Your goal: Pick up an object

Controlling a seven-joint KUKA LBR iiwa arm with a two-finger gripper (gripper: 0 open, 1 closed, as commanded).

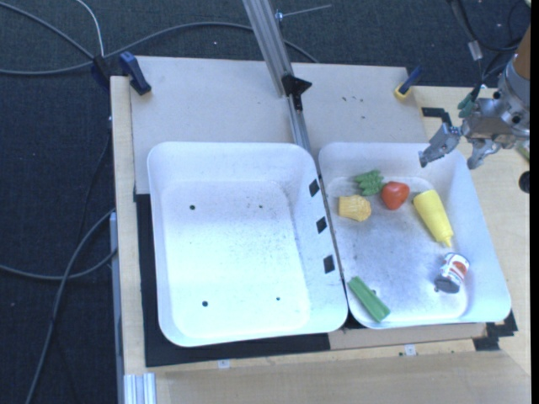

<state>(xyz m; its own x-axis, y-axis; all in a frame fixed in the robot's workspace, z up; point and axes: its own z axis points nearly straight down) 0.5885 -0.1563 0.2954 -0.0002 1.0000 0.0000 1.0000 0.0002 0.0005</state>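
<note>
Right bin (480, 217); gripper (459, 151) above, open-fingered.

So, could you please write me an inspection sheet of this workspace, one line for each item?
Surface: bench bearing two white bins, the left bin and the right bin, side by side.
Job's things: all in the right bin: green leafy piece, yellow corn-like piece, red tomato-like piece, yellow bottle, small red and white can, green block.
Clutter: nothing seen.
Grippers: gripper above the right bin's far edge, fingers apart, nothing between them.
Cables: black cables on the dark floor, left and behind.
Surroundings: metal pole, blue clamp, yellow clamp.
</note>
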